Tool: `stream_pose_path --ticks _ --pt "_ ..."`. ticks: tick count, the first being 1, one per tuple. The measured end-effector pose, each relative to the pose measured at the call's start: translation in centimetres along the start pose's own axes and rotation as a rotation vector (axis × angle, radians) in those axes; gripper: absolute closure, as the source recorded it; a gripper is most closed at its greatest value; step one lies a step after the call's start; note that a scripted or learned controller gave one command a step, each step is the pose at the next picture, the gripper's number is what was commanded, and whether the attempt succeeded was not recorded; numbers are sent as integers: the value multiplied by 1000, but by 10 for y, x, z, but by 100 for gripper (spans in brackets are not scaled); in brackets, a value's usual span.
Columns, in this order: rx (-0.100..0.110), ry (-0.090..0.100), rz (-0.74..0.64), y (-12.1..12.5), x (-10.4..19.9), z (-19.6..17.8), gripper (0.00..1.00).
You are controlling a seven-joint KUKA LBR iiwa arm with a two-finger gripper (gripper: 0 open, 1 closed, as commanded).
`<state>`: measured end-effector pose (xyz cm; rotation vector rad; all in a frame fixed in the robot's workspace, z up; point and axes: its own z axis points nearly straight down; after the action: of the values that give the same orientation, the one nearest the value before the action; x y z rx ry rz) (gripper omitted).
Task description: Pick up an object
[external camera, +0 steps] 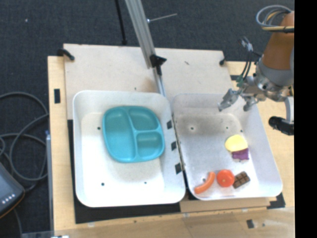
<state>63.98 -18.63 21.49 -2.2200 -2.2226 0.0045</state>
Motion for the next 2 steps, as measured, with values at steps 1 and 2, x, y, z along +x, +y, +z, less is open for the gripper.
stream_pose_path --ticks 1,2 --pt "2 1 0 -9 5 53 0" --pt "0 1 1 -13 11 97 0"
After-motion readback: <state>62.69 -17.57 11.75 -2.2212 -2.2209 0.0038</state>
